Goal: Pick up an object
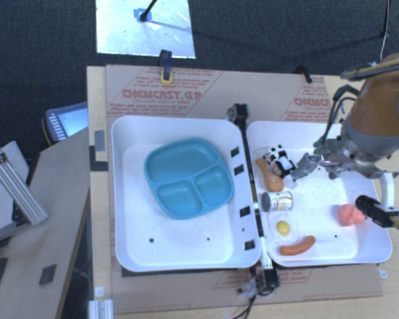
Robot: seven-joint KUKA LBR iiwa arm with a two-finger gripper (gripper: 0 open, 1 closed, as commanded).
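Observation:
The right bin (332,251) holds several small toys. A black-and-white toy animal (277,156) lies at its upper left, with a tan drumstick-shaped piece (268,175) just below it. A small white can (278,201) lies on its side near the divider. Toward the front are a fried-egg toy (283,228) and an orange sausage (297,246). A pink lump (346,214) sits at the right. My gripper (304,166) is low over the bin, just right of the toy animal, with nothing visibly in it.
The left bin (130,244) holds a blue divided plate (188,177). A black divider (247,178) with clips runs between the bins. The orange-banded arm (379,111) and a black fitting (376,211) overhang the right bin's right side.

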